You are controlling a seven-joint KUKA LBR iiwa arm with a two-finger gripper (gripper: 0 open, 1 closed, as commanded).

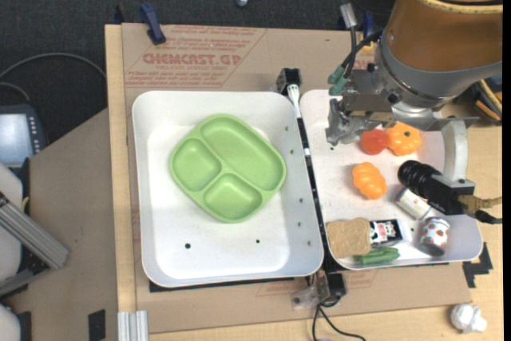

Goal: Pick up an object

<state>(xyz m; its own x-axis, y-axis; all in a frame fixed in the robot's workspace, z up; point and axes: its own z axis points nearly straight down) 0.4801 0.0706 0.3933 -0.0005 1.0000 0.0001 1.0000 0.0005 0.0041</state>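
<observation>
My gripper (342, 130) hangs low over the far left part of the right bin (318, 104), just left of a red tomato-like piece (371, 143). An orange pepper-like piece (404, 139) lies right of the red one. A second orange piece (368, 180) sits nearer the front, in the bin's middle. Along the front edge lie a tan bread slice (347, 236), a green pod (378, 255), a small black, white and red card (386, 231) and a pale spotted ball (435, 234). I see nothing held in the gripper.
The left bin (152, 196) holds a green divided plate (227, 168). A black bar (302, 136) runs along the seam between the bins. A small white cylinder (413, 204) lies near the right bin's right side. The arm's bulk covers that bin's far right corner.
</observation>
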